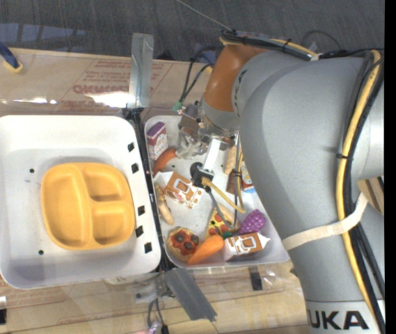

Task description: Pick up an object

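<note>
My gripper [196, 147] sits low over the far end of the right bin [275, 250], under my orange band [220, 82] and bulky grey arm [302, 152], which covers much of that bin's right side. Whether it is released or clenched I cannot tell; metal and cable clutter hide that. Left bin [10, 256]: shallow, white, smooth plastic with rounded corners, holding a glossy yellow tray [86, 204] with three moulded compartments. Right bin is the same white plastic, crowded with small toy foods. Nearest my gripper: a small white carton [157, 139] with a purple label, upright at the bin's far left corner, and just beside it an orange, rounded piece [164, 160], smooth-looking. Mid-bin: a flat white-and-orange box [184, 190], tilted, and a pale stick-shaped piece [164, 211] along the left wall. Near end: a round pizza-like disc [181, 240] with dark spots, an orange carrot [207, 250], tapered, lying across the floor, a second white-and-brown carton [248, 245] on its side, and purple bumpy grapes [253, 222] just beyond it. No object is visibly between my fingers. The bins stand on a cardboard-covered bench [58, 75].
</note>
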Motion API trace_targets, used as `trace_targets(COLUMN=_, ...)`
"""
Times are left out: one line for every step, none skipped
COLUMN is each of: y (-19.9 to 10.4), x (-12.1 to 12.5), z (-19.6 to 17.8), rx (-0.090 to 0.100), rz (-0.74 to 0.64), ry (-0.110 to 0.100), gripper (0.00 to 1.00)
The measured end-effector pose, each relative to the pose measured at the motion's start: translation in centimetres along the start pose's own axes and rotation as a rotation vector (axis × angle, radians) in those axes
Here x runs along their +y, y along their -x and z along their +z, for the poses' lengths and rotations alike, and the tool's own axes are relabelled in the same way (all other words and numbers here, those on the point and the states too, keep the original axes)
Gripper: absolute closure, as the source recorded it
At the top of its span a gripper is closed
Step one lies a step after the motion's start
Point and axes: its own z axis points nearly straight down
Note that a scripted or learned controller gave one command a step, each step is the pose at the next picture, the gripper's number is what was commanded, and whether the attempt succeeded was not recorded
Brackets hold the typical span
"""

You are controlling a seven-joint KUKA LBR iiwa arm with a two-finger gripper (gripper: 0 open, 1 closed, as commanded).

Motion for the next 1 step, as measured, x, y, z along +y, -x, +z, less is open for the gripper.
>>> trace_targets(y=-0.18, x=-1.38, z=-17.01, rx=0.003, rz=-0.225, ry=0.016, gripper=1.0)
